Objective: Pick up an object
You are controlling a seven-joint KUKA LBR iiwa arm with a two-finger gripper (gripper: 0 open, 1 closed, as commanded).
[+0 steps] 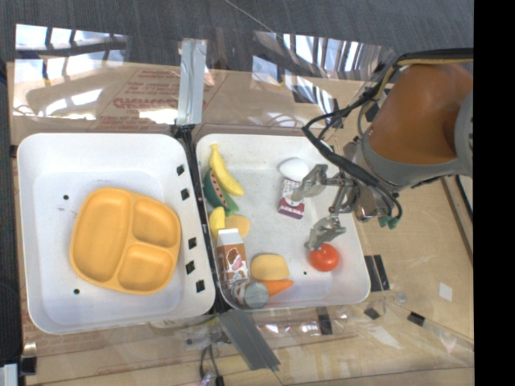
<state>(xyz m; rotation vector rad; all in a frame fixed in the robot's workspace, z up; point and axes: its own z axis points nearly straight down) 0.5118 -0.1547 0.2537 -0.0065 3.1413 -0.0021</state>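
Observation:
My gripper (317, 209) hangs open over the right part of the right bin (265, 155), one finger (310, 183) near a small maroon-and-white packet (291, 200), the other finger (325, 232) just above a red tomato (323, 257). Nothing sits between the fingers. A white egg (294, 168) lies behind the packet. Along the bin's left side lie a yellow banana (224, 171), a watermelon slice (215, 191), a yellow piece (218, 218) and a milk carton (232, 256). Near the front are a yellow lemon-like item (269, 266), a carrot (279, 287) and a grey can (256, 295).
The left bin (48, 159) holds a yellow divided tray (125, 239). Black cables (342, 115) loop from the arm over the right bin's back right corner. Cardboard and reflective strips lie behind both bins.

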